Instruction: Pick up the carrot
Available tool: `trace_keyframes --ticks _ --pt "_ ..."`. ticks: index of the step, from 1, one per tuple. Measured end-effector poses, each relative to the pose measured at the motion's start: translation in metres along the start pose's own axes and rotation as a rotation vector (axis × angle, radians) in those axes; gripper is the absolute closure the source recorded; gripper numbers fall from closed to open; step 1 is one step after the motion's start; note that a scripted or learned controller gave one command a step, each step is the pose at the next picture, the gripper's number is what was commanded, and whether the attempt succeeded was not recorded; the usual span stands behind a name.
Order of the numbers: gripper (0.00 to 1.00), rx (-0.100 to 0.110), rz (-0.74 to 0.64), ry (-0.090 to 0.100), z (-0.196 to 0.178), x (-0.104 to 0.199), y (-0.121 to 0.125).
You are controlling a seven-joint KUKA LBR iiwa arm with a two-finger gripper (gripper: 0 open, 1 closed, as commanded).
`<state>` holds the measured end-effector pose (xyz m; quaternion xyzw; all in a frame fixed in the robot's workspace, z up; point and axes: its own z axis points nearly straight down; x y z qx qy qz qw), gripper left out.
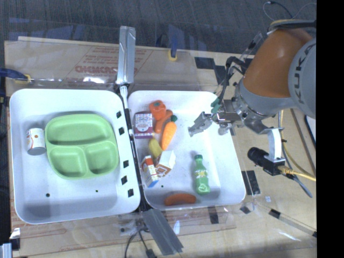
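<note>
The carrot (168, 135) is orange with a green top and lies slanted in the upper left part of the right bin (226, 160). It rests against an orange fruit (157, 109) and a yellow banana (155, 147). My gripper (197, 124) hovers over the same bin, to the right of the carrot and apart from it. Its fingers are open and hold nothing.
The right bin also holds a red-labelled can (143, 124), a small carton (165, 163), a small bottle (149, 174), a green bottle (201, 174) and a sausage (180, 199). In the left bin (21, 192) lie a green divided tray (82, 145) and a small can (35, 141).
</note>
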<state>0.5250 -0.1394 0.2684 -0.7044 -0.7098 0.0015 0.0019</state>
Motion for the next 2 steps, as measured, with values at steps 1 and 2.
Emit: trace_keyframes --ticks 1,2 --pt "0.00 0.001 0.238 -0.001 0.075 0.022 0.060" --pt "0.00 -0.013 0.240 0.000 0.172 0.046 0.079"
